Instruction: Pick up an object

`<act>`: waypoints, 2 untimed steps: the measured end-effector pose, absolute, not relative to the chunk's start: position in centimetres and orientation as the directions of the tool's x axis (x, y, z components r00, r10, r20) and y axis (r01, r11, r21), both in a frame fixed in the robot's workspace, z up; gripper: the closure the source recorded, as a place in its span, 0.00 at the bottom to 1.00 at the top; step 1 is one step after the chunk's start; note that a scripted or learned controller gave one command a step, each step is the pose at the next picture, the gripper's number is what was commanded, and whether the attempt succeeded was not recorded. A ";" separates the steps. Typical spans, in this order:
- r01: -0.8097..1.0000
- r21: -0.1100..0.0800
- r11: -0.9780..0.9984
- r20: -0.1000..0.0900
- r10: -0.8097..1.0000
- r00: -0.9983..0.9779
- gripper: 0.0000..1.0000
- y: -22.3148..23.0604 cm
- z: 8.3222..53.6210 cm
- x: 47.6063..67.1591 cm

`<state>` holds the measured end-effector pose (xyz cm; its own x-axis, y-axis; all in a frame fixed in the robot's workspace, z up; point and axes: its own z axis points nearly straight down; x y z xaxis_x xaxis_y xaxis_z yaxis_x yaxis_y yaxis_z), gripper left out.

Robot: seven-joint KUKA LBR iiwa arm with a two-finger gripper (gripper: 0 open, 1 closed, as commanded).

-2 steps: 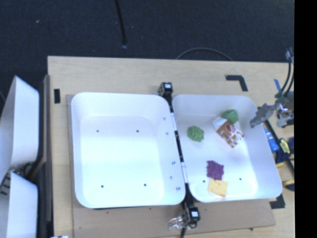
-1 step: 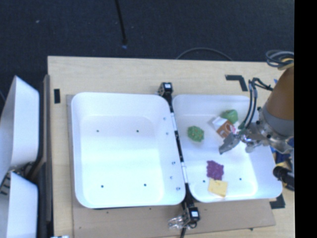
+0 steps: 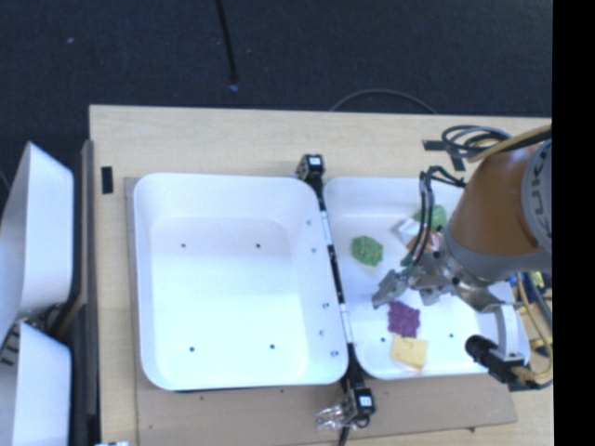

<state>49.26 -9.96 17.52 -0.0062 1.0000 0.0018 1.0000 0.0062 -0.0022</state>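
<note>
The wooden bench [image 3: 232, 142] carries two shallow white bins side by side, meeting along a shared middle edge. The left bin [image 3: 232, 282] is the larger in view. The right bin [image 3: 372, 203] holds the loose pieces and has the arm [image 3: 497, 212] above it, grey with its orange band, covering that bin's right side. The gripper [image 3: 395, 289] hangs over the middle of the right bin, its fingers slightly spread with nothing seen between them. A purple piece [image 3: 403, 319] lies just below the gripper, near the bin's front edge. A yellow block [image 3: 409, 351] sits by the front edge, just beside the purple piece. A green lump [image 3: 367, 250] rests near the shared middle edge. Another small green piece [image 3: 435, 217] shows beside the arm, towards the back edge.
</note>
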 end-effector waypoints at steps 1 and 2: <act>1.000 0.001 -0.001 -0.001 1.000 0.001 0.00 -11.2 9.8 49.0; 1.000 0.009 -0.007 -0.003 1.000 0.008 1.00 -11.3 11.3 49.2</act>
